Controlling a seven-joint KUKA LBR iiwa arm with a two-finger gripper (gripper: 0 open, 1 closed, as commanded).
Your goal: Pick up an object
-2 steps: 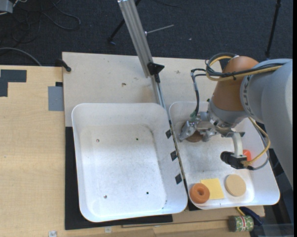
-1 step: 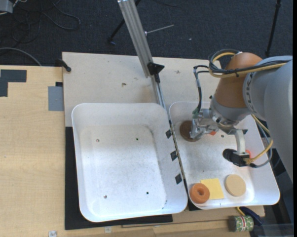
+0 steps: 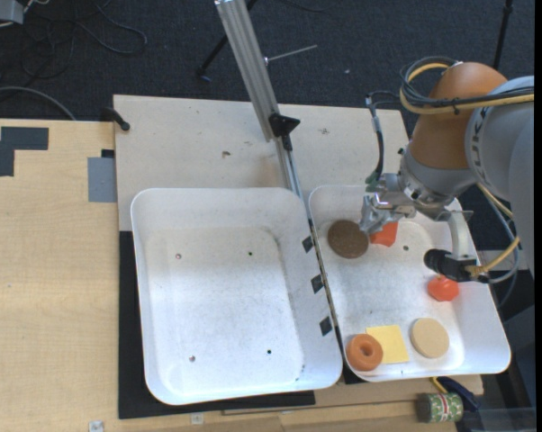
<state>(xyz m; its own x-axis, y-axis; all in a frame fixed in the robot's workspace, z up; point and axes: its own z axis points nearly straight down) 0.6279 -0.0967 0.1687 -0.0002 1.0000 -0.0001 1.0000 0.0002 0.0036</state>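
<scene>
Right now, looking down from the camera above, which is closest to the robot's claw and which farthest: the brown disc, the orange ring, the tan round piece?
1. Brown disc: in the right bin, just left of the gripper.
2. Tan round piece: near the right bin's front edge, toward the right.
3. Orange ring: front left corner of the right bin, beside the yellow square.

The last two are nearly tied.

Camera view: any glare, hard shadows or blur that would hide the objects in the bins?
Camera view: sharp and evenly lit; the left bin is bright white but not blown out; the brown disc, orange ring and tan disc in the right bin read clearly; shadows are soft; the gripper partly covers an orange-red piece.
</scene>
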